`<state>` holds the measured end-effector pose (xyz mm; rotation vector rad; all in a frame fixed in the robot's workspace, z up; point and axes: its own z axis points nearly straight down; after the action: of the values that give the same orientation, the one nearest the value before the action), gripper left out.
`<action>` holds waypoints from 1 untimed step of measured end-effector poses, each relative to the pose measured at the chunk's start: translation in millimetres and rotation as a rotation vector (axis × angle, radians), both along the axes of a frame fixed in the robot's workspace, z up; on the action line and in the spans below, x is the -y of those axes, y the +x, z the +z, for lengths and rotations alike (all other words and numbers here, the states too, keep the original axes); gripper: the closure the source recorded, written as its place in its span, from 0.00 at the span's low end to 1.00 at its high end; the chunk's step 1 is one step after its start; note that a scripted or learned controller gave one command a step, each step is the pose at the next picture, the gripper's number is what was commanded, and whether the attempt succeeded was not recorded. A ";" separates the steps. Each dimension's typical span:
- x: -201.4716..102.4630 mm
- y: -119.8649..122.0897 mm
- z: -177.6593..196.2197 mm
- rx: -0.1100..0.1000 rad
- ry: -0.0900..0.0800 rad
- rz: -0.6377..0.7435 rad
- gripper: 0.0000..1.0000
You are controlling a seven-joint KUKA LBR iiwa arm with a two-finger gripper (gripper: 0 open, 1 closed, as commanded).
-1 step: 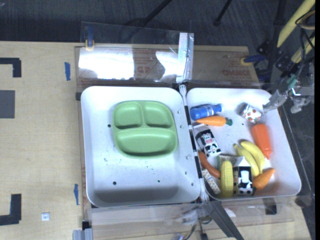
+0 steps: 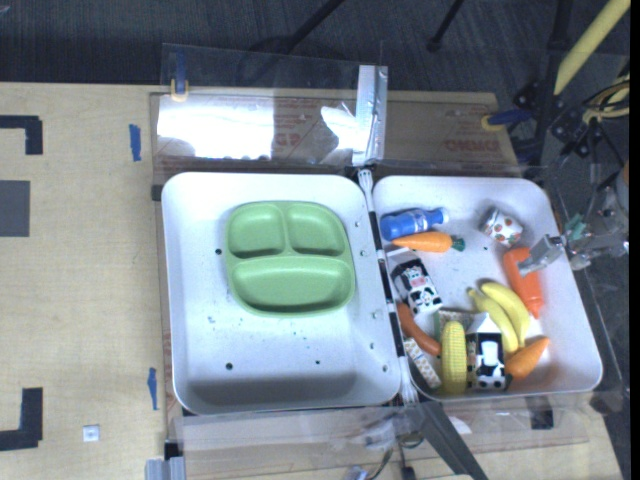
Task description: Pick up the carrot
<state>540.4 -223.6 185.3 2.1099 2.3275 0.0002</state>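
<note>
carrot (image 2: 421, 241) lies upper left of right bin (image 2: 572, 298), touching blue bottle (image 2: 410, 221); gripper (image 2: 556, 250) sits at frame right edge over an orange item (image 2: 525, 276), well apart from carrot, grip state cannot tell, probably not holding anything

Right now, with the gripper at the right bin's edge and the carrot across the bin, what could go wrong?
1. The carrot lies against the blue bottle near the bin divider, so closing fingers might catch the bottle or the wall instead.
2. The gripper hovers beside an orange-red piece, which could be grabbed by mistake.
3. Crossing over, the arm may nudge the bananas.
</note>
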 end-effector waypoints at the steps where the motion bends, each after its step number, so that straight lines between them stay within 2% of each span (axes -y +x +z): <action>1: -0.2 38.3 -6.7 0.003 -0.002 -0.013 0.00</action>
<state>578.8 -223.4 178.6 2.1225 2.3115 0.0011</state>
